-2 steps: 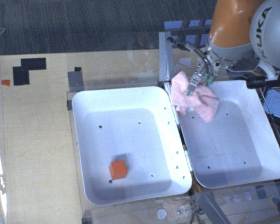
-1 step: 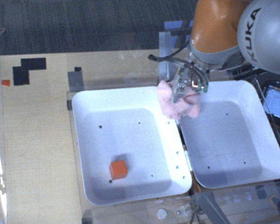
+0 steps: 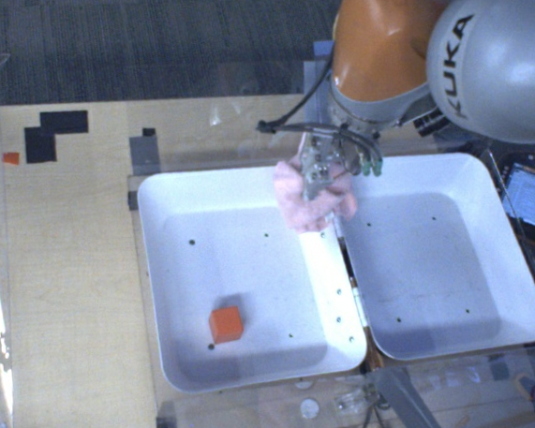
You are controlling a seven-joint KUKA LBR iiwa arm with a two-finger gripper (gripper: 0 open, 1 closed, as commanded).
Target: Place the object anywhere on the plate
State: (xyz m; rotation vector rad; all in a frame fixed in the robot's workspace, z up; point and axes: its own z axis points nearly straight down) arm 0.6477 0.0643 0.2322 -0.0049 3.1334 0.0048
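Observation:
A soft, crumpled pink object (image 3: 297, 205) hangs at the back of the bins, over the seam where the two meet. My gripper (image 3: 319, 186) comes down from the orange-banded wrist (image 3: 377, 33) and its fingers are shut on the upper part of the pink object, which droops below and to the left of them. A small orange cube (image 3: 226, 324) lies on the floor of the left bin (image 3: 174, 264), near its front left corner and well away from the gripper.
The right bin (image 3: 495, 233) sits beside the left one, their rims touching along the middle. The grey arm fills the upper right. Black and orange markers (image 3: 48, 135) lie on the bench at the far left.

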